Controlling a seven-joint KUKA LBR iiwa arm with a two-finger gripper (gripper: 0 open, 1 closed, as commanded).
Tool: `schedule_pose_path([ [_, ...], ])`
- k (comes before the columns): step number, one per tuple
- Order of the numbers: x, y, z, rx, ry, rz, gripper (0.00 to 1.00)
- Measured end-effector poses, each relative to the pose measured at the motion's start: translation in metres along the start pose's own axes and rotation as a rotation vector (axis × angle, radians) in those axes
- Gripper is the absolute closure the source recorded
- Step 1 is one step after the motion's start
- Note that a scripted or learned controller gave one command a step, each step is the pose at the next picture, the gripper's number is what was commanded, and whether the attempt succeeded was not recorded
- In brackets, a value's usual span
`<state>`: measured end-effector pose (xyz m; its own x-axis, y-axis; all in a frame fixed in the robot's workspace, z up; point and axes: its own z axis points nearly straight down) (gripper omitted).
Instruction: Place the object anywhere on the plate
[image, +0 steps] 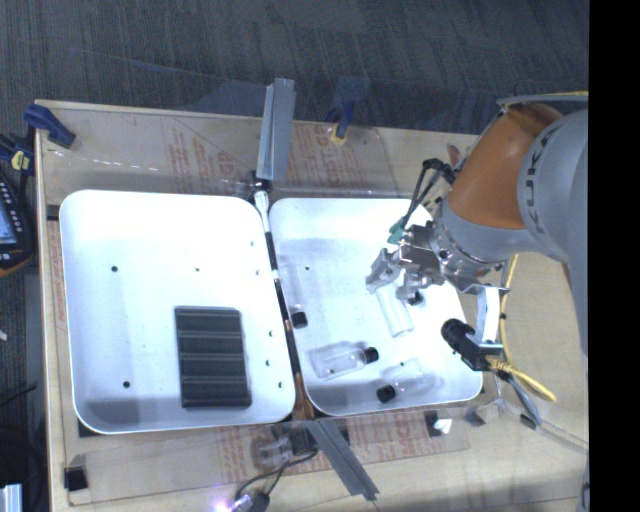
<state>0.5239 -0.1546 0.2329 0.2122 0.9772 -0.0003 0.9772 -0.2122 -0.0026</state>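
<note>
Found the end effector (408, 285) low over the right bin (330, 225), toward its right edge, just above a small clear bottle (399, 318). Could not tell whether open or closed (too much glare and clutter at the tip). Judged that bottle the likely object, well apart from the dark ribbed plate (212, 357) near the front edge of the left bin (120, 220). Best to centre over the bottle's body, close across its narrow width, and lift clear of the bins' shared wall before crossing. Barely made out a second bottle (340, 358) and a third bottle (405, 383) by the right bin's front edge, both transparent against white. Lost part of that bin's right edge under the arm (520, 170).
</note>
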Motion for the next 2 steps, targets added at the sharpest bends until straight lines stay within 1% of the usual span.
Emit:
schedule_pose_path([
  [1, 0.100, -0.003, 0.043, 0.004, -0.002, -0.076, 1.00],
  [2, 0.149, -0.070, 0.043, 0.006, -0.001, 0.160, 1.00],
])
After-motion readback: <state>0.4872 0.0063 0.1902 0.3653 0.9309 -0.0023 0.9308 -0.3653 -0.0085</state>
